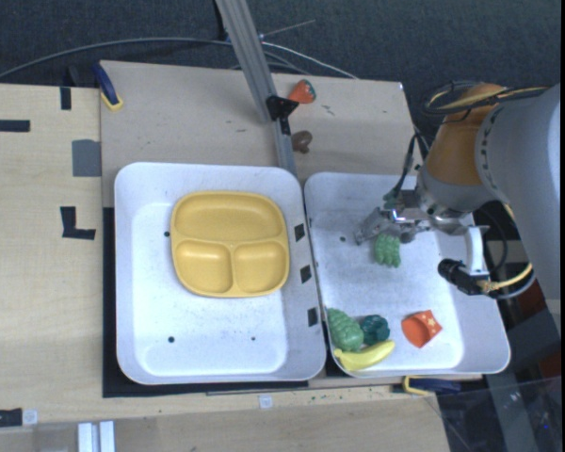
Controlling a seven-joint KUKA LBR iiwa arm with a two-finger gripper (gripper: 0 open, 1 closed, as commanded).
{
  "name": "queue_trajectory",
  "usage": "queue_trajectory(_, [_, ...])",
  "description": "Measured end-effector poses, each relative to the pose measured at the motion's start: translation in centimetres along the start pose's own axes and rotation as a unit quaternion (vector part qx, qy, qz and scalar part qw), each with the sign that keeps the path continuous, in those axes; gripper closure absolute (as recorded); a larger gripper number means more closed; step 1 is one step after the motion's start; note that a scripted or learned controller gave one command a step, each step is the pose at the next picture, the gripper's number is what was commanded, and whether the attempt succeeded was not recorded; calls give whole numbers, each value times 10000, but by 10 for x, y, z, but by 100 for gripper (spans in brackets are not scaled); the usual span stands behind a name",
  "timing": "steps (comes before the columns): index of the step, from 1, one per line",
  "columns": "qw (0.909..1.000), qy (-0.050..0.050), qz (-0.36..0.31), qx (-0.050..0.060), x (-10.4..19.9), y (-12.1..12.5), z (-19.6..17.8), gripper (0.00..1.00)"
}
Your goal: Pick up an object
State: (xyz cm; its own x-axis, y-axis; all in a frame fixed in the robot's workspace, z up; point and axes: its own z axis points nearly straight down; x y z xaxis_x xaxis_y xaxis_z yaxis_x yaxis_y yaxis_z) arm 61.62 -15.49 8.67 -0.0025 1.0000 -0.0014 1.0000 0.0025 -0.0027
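A: Where is the thing nearest the arm?

B: A small green leafy piece [388, 250] lies in the upper middle of the right-hand bin [344, 205], right of centre in the frame. The gripper [388, 230] sits directly above it, its metal fingers [368, 228] splayed outward, and the green piece looks to be just below their tips. Whether the tips actually touch or pinch it, I cannot tell.

A: So open or closed?

B: The fingers look spread apart, one reaching left and one right, with the green piece showing beneath the gap rather than clearly clamped.

A: What else is in that bin?

B: Along its lower edge, a cluster: a green leafy vegetable [343, 328], a dark teal lump [375, 328] touching it, and a yellow banana [365, 356] curled just beneath both. A little to the right lies an orange-red object [420, 329], apart from the cluster.

A: And the other bin?

B: The left-hand bin [141, 271] holds a yellow divided plate [230, 243] with three compartments, lying flat in its upper half.

A: The arm itself?

B: The arm [508, 158] enters from the frame's right, grey with an orange band, cables trailing beside it
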Motion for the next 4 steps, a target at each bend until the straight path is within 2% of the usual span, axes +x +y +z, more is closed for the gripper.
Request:
queue_trajectory(1, [10000, 4, -8, -1, 1, 0, -11, 100])
queue_trajectory(4, [10000, 0, 2, -40, -4, 16, -172, 100])
